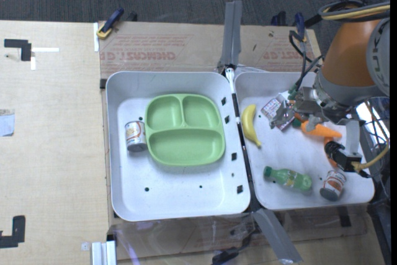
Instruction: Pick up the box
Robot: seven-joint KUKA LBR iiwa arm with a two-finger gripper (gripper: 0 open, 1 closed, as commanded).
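Note:
The box is a small grey and white printed pack in the right bin, near its back left, just right of the banana. My gripper is low over the bin, right up against the box's right side. The arm's grey wrist and orange band reach in from the right above it. Whether the box is gripped or only touched is hidden from this angle.
The right bin also holds an orange carrot, a green bottle lying down and a small can. In the left bin sit a green divided plate and a can.

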